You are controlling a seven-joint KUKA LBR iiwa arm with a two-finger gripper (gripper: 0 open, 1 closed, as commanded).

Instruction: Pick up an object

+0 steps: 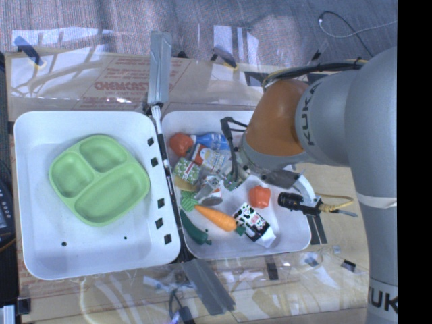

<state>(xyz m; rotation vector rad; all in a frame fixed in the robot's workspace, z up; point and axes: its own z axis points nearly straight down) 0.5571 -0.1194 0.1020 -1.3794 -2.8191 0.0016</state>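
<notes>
Seemingly, the end effector (229,181) is lowered into the cluttered right bin (297,238) for a grasp; its opening cannot be told.

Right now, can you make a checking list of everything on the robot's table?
Surface: two white bins side by side, left bin, right bin.
Job's things: carrot, red ball, orange ball, cow-patterned carton, packets, all in the right bin.
Clutter: green divided plate in the left bin.
End effector: low over the pile; fingers unclear.
Cables: black cable behind the arm.
Surroundings: cardboard behind the bins.
</notes>
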